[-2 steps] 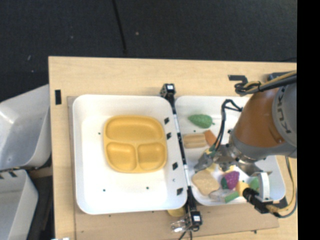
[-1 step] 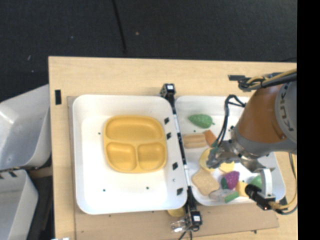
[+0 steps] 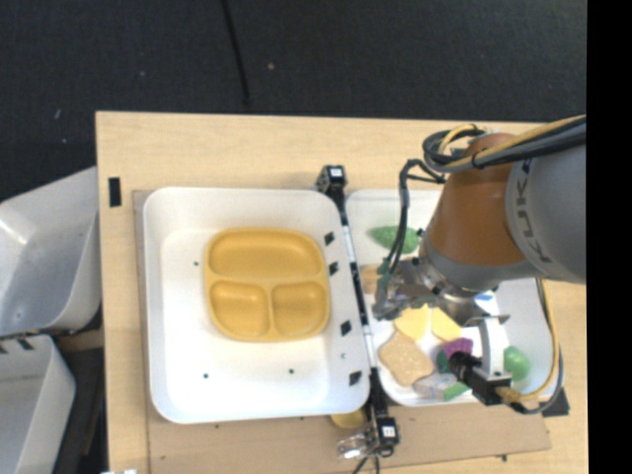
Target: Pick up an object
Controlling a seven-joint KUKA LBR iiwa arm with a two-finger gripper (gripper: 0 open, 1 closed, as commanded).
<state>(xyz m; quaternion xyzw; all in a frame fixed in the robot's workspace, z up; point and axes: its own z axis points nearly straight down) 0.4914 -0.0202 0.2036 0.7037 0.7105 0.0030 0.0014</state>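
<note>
A KUKA arm reaches into the right bin (image 3: 553,339), its hand (image 3: 395,299) low over a heap of small toy-like items; whether the hand is open or shut, or has hold of anything, can't be told from this angle, since the wrist covers it.

Nearest pick, judged by position: a yellow wedge-shaped piece (image 3: 427,322) lying flat just right of the divider (image 3: 351,265) btwn the bins. It looks light, stiff and smooth, prob. plastic, so likely slippery; a pinch across its short width seems safest. Its long axis appears to run diagonally, narrow end toward the divider, though part is hidden under the arm.

A tan, bread-like piece (image 3: 405,361) touches it on the near side. A purple item (image 3: 456,349) and green bits (image 3: 515,361) lie farther from the divider.

Left of the divider, a yellow compartment tray (image 3: 267,282) sits in the left bin (image 3: 178,363) on the tabletop (image 3: 118,146).
</note>
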